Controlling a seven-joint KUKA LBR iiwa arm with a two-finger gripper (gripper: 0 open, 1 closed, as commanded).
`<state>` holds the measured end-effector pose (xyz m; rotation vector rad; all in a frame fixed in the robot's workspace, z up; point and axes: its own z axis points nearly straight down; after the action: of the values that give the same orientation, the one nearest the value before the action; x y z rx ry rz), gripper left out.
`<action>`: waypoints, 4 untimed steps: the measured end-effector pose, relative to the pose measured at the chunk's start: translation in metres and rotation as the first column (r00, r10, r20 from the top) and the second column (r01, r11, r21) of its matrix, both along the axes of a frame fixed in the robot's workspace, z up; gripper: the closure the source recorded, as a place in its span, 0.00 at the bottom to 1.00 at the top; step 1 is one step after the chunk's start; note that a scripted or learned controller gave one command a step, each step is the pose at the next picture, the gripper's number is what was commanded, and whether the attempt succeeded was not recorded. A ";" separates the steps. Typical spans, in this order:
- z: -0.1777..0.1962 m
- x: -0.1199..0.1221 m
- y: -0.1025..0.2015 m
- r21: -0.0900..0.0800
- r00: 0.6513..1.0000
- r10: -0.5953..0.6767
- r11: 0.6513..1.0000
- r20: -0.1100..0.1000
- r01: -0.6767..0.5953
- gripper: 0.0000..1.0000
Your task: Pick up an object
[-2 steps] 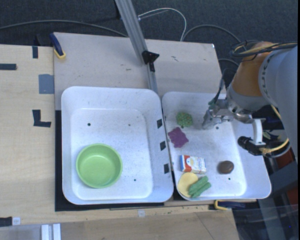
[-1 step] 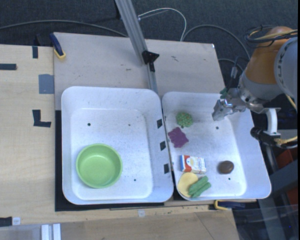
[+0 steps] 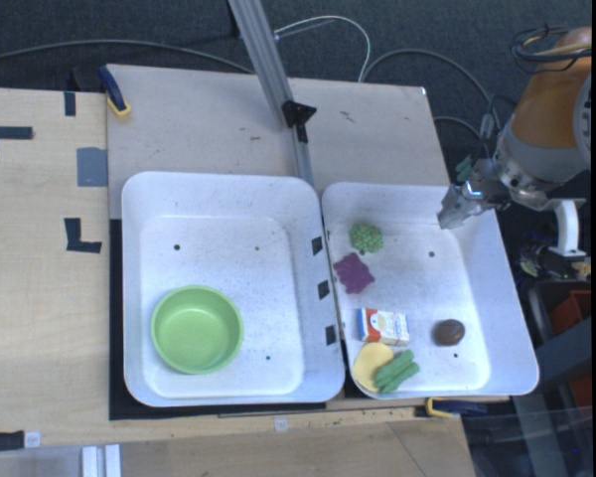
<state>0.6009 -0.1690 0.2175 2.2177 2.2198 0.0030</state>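
Note:
The right bin [image 3: 497, 296] holds a green bumpy ball [image 3: 367, 238], a purple flat piece [image 3: 354, 272], a small red and white carton [image 3: 382, 326], a brown round object [image 3: 449, 333] and a yellow piece with a green pod-shaped item [image 3: 394, 371] lying on it. My gripper [image 3: 458, 209] hangs over the right bin's upper right corner, above the rim and well away from every object. Nothing shows between its fingers.
A green bowl [image 3: 197, 329] sits in the left bin [image 3: 139, 207] near its front left. A grey pole [image 3: 263, 43] slants up from the bins' shared back edge. Cables trail across the dark floor behind the bench.

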 end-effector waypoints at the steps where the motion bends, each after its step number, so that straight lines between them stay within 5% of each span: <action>1: 0.006 0.000 0.001 0.002 1.000 0.000 1.000 -0.004 0.000 1.00; 4: 0.006 0.034 0.173 0.003 1.000 0.007 1.000 -0.005 -0.007 1.00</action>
<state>0.6346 0.0039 0.2239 2.2139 2.2321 0.0011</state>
